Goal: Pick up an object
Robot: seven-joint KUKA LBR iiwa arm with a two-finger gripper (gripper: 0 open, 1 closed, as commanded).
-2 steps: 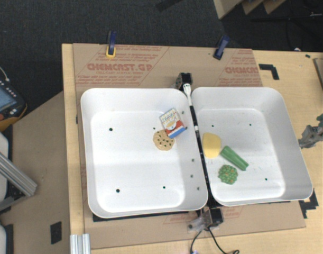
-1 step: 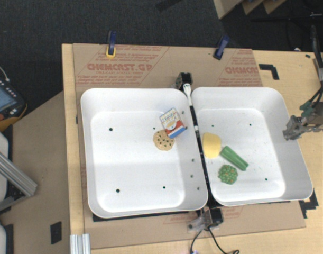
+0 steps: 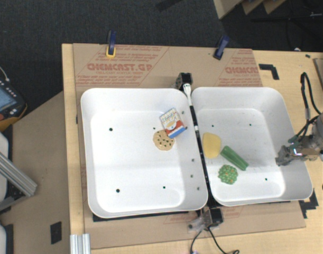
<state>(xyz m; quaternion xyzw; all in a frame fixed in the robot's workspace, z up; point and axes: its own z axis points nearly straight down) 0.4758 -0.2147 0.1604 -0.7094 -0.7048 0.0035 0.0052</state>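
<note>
Front edge: a small clamp [image 3: 210,216] with a trailing cable sits at the near seam of the two bins, apparently pinning them to the bench.
Right bin [image 3: 256,102]: it holds the three things nearest the arm, all grouped toward its left wall, which leaves them well apart from the gripper.
Green bumpy piece [image 3: 228,174]: the nearest of the three, lying flat and free of the others, so it looks the easiest to take from above.
Green stick [image 3: 234,157]: lies slantwise just beyond, one end touching the yellow piece [image 3: 211,145].
Gripper [image 3: 291,153]: it sits low at the right bin's right rim with nothing between its fingers; open or closed cannot be told from this angle.
Left bin [image 3: 98,157]: two things rest near its right wall, a cookie [image 3: 163,140] and, touching it just beyond, a small printed carton [image 3: 172,123] lying tilted.
Far edge: a blue-and-yellow clamp [image 3: 111,45] and a blue clamp [image 3: 221,46] grip the cardboard sheet [image 3: 124,65], holding it to the bench.
Task state: nothing is picked up yet; the right bin's trio is the likelier target, being closest to the arm.
</note>
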